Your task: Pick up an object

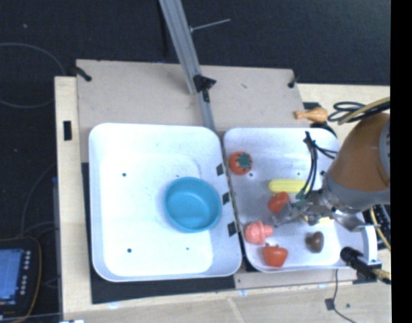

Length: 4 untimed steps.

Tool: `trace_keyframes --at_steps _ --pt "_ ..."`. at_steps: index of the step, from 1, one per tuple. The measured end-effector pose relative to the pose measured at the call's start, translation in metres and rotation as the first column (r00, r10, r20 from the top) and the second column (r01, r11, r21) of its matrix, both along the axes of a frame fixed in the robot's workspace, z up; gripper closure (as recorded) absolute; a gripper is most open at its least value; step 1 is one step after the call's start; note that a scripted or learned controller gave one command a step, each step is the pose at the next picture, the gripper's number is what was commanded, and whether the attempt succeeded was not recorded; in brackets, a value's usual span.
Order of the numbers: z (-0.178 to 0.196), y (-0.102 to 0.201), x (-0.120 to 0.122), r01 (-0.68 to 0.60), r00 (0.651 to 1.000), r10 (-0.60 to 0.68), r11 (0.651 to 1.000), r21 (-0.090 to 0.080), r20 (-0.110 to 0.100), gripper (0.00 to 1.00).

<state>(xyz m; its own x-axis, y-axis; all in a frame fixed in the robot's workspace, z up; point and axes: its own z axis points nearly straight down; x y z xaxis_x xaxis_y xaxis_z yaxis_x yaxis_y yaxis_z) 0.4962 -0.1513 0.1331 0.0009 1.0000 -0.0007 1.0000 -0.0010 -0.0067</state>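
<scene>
Landmark for all placements: the right bin (260,143), a shallow white tray standing just beside the left bin (125,153) on the bench (125,93).

Item 1. Arm (361,167): grey, with an orange band, entering over the right bin's right edge and covering that side of it.

Item 2. Gripper (292,214): low over the middle of the right bin, pointing toward the left bin. Whether it is open or closed cannot be told, as dark cabling and the wrist crowd the tip; nothing can be seen held.

Item 3. Red toy piece (279,201): middle of the right bin, at the gripper tip, contact unclear.

Item 4. Yellow toy, banana-like (287,186): middle of the right bin, just behind the red piece, toward the far wall.

Item 5. Red tomato-like toy with green top (240,163): right bin, far left part, near the wall shared with the left bin.

Item 6. Pink toy (258,232): right bin, near left part, close to the shared wall.

Item 7. Red toy with a green tip (275,255): right bin, near edge, just beside the pink toy.

Item 8. Dark brown rounded object (315,241): right bin, near part, below the wrist.

Item 9. Blue bowl (192,204): upright in the left bin, on the side nearest the right bin.
</scene>
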Motion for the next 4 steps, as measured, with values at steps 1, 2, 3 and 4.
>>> trace_keyframes --at_steps 1,2,3,4 --pt "0.015 0.001 0.004 0.007 1.0 -0.007 1.0 0.003 0.011 1.0" --pt "0.061 0.003 0.009 -0.007 1.0 0.007 1.0 0.001 0.013 1.0" --pt "0.107 0.007 0.012 -0.008 1.0 0.008 1.0 0.001 0.015 1.0" --pt "0.123 0.006 0.014 -0.01 1.0 0.01 1.0 0.001 0.012 1.0"
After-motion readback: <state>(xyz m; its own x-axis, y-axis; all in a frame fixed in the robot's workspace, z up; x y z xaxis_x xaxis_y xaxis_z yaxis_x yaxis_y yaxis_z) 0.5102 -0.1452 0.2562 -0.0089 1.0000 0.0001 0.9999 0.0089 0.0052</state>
